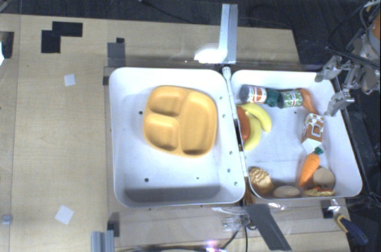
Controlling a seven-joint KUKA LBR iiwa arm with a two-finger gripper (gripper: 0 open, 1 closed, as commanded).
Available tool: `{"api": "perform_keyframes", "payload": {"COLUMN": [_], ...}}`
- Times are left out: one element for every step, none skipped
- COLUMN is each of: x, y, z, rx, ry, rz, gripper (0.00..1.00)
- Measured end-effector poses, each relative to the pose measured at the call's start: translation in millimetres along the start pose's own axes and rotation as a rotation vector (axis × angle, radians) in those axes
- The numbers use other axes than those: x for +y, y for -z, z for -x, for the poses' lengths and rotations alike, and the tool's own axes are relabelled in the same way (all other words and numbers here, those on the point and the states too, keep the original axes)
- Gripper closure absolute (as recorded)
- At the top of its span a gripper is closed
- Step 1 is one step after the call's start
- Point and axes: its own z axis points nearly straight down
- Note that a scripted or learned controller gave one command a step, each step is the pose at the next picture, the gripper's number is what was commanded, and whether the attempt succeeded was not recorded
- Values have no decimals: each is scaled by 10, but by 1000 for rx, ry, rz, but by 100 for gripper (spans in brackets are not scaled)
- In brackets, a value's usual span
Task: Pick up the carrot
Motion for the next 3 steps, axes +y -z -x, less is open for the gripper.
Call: {"api": "perform_keyframes", "payload": {"x": [-40, 87, 662], "y": [-698, -1434, -1643], "z": [-665, -1148, -841], "rx": [5, 6, -4], "ry": [-68, -186, -313], "rz": [1, 1, 1], "gripper": [0, 0, 0]}}
